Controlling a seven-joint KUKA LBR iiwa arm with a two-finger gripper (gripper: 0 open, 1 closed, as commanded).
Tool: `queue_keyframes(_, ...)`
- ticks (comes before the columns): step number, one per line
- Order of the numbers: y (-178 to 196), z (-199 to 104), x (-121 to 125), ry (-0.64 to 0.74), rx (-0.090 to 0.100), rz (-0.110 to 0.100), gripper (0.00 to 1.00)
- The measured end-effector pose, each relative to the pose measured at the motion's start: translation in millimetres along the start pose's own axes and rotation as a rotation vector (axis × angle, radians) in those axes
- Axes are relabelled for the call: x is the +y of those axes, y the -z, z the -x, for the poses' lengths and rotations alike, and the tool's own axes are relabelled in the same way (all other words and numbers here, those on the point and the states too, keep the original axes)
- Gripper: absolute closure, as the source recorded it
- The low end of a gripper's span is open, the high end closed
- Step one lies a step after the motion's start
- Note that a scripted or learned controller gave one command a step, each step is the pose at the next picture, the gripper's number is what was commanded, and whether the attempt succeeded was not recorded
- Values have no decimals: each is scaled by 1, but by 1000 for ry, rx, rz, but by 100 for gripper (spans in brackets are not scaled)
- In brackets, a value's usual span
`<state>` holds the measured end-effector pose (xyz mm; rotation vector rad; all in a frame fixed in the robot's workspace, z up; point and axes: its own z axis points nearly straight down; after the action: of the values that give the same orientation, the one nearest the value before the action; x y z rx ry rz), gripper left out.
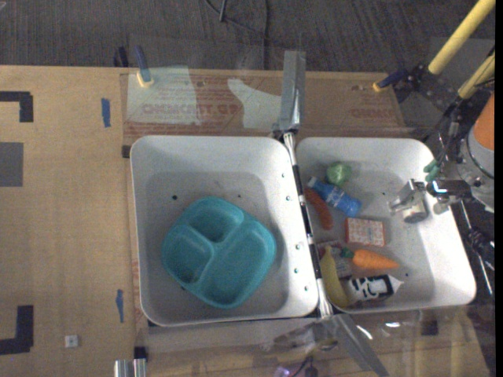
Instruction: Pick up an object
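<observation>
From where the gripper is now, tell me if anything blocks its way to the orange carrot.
Nothing visible does. The gripper sits over bare floor of the right bin, and the carrot lies below-left of it in the camera view, with the small patterned box just beside that path.

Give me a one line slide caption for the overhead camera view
Pincer hovers over the right bin of small toys; a teal divided plate sits in the left bin.
</observation>
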<state>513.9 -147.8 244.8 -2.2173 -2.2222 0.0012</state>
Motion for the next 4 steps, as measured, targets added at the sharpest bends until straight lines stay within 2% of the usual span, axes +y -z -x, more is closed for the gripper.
queue_keyframes(1, -108, -29, -35, -416, 0, -1, 0)
queue_keyframes(2, 53, 28, -15, -373, -1, 3, 0)
queue_keyframes(3, -79, -17, 20, -180, -1, 1, 0)
queue_keyframes(4, 163, -17, 35, -97, -2, 4, 0)
